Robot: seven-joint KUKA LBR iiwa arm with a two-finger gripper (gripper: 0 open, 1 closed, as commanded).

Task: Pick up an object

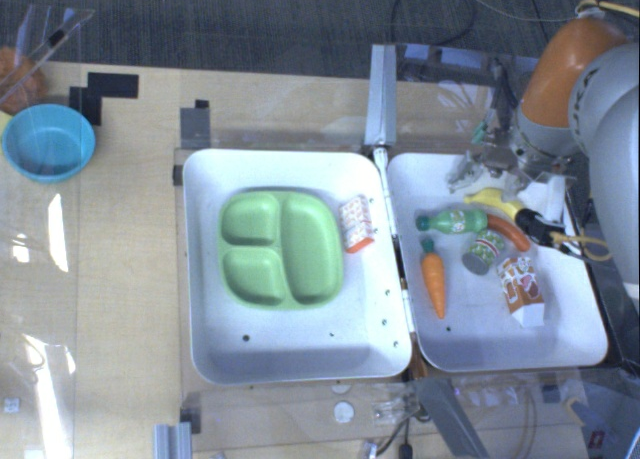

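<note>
The claw (487,169) hangs over the right bin's (500,347) upper edge, right of center frame; whether it is spread, I cannot tell. Just below lie a banana (492,199), bottle (452,221) and carrot (434,285), crowded; the lower part offers room. The arm (585,77) is cut off at right.

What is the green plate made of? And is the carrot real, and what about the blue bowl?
The green plate looks like smooth plastic: one even colour, soft shine, moulded sections. The carrot is probably a plastic toy, as its orange is flat and its surface smooth, though I can't be sure. The blue bowl also looks plastic, evenly coloured and slightly glossy.
</note>
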